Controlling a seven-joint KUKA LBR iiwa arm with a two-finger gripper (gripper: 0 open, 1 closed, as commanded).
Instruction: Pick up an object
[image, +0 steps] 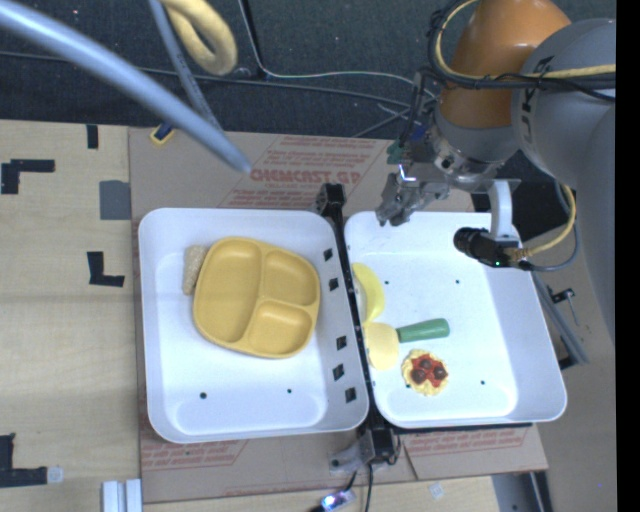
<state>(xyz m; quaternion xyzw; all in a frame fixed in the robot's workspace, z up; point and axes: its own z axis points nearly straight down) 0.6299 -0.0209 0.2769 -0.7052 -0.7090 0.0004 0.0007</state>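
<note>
The gripper (392, 213) hangs over the right bin's (500, 330) far left corner (whether open or closed, I cannot tell) — the green cylinder (423, 329) lies well apart, beside a small pizza toy (425, 372).

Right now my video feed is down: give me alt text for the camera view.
The gripper hangs over the right bin's far-left corner, above a green cylinder, a small pizza toy and two yellow pieces by its left wall. The left bin holds a yellow divided plate.
</note>
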